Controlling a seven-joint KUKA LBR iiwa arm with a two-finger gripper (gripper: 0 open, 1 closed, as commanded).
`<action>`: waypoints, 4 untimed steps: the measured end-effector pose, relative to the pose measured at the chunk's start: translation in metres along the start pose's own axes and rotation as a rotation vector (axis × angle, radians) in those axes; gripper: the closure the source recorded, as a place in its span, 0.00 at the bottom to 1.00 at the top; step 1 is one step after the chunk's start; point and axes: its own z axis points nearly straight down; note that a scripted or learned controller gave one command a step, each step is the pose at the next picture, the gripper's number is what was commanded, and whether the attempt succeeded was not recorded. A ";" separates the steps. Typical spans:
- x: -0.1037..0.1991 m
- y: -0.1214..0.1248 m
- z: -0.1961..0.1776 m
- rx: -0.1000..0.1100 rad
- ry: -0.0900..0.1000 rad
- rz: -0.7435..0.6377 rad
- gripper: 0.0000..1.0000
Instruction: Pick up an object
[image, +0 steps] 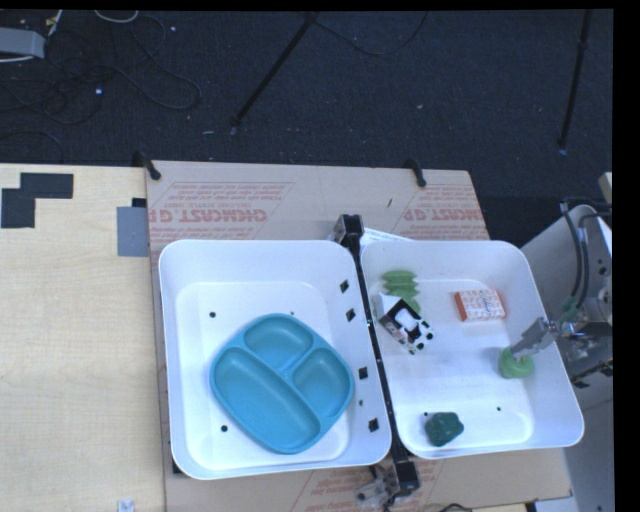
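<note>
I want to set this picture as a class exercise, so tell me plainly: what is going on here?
A robot arm reaches in from the right over the right bin, its gripper just above a light green object near the right wall. Whether it has hold of it is unclear. A dark green lump, an orange packet and a black-and-white item lie nearby. The left bin holds a blue divided plate.

- A cardboard sheet lying under the two bins is showing red printed lettering above the left bin, upside down in the camera view; it is reading roughly "OKOMCAST", though the letters are too blurred to be sure.
- A second red print is showing on the same sheet toward the upper right, too faint to read.
- A small orange-and-white box in the right bin is carrying print too small to make out.
</note>
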 end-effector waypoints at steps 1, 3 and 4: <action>0.000 0.002 -0.005 -0.010 -0.002 -0.004 0.00; -0.002 0.014 0.106 -0.006 0.000 -0.003 0.00; -0.001 0.014 0.161 -0.009 -0.001 -0.003 0.00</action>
